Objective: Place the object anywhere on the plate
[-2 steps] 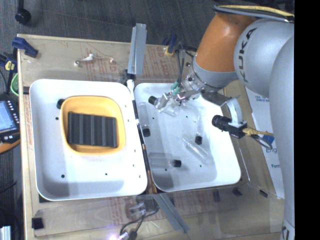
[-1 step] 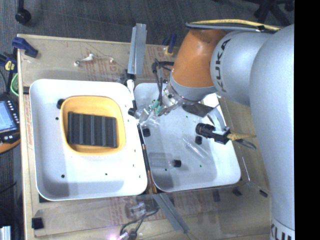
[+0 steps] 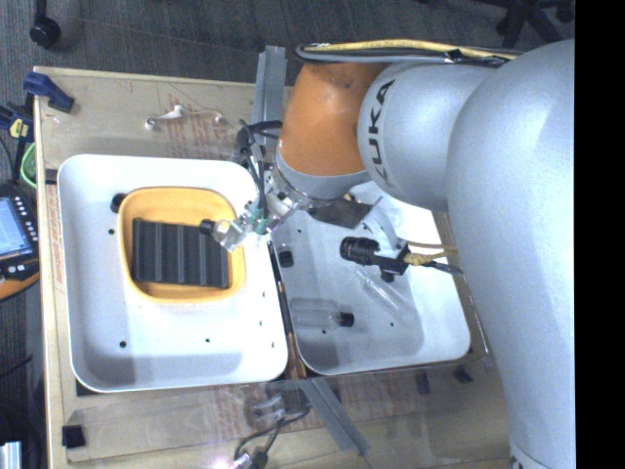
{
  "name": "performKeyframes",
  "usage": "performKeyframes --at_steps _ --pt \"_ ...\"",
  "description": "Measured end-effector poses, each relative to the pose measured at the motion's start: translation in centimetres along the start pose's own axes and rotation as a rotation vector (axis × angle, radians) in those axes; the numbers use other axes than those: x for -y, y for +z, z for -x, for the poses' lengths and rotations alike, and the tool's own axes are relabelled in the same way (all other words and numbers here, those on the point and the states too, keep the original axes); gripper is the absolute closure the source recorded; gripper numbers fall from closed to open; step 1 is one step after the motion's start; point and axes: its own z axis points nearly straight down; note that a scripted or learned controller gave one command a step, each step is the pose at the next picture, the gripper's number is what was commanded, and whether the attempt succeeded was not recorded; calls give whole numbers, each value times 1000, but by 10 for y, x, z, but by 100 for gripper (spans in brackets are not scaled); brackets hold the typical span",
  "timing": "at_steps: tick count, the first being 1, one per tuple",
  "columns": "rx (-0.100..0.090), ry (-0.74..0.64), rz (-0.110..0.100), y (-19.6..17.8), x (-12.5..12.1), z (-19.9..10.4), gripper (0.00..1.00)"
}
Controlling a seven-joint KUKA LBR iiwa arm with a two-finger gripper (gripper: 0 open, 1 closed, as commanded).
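1. The yellow plate [image 3: 176, 199] lies in the left white bin [image 3: 83, 291]. It serves as the reference for everything below.
2. A black ribbed object [image 3: 181, 254] rests flat inside the plate. It covers most of the plate's floor, and its right edge sits close to the plate's right rim. I take this to be the task's thing. Lying within the rim as it does, it appears to be placed already.
3. The end effector [image 3: 228, 232] hangs over the plate's right rim, just beside the ribbed object's upper right corner. It is small and cluttered with wiring from this angle, so I cannot tell whether it is spread or closed. Nothing can be seen gripped in it.
4. The arm [image 3: 327, 135] reaches in from the plate's right and passes over the seam between the bins. That low reach probably explains why the tool sits at the near rim and not over the plate's middle.
5. The right white bin [image 3: 444, 335] sits right of the plate. It holds a pale, see-through item [image 3: 322, 313], well apart from the plate.
6. If the object is free of the tool, the remaining step is likely a straight lift clear, so the corner is not snagged.
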Motion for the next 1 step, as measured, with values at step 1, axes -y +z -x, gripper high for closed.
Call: performKeyframes --at_steps 1 --pt "0 1 0 0 0 0 0"
